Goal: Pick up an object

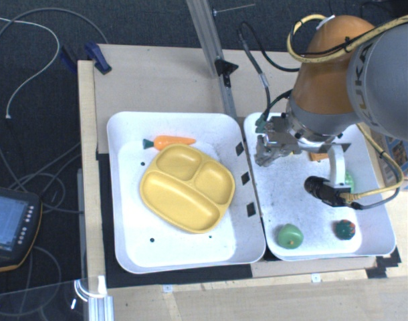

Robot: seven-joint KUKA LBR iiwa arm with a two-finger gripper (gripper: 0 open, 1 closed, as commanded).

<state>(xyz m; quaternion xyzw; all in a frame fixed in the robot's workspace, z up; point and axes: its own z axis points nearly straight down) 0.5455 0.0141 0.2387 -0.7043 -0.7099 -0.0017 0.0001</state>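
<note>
A yellow divided plate point(187, 187) and orange carrot point(174, 141) lie in a white bin point(124, 246).

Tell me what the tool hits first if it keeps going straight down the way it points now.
Most likely the bare speckled floor of the right bin, near its upper left corner. The tool points down there, and the green apple and the small round toy lie well off that line. Depth is hard to judge from this slant.
</note>
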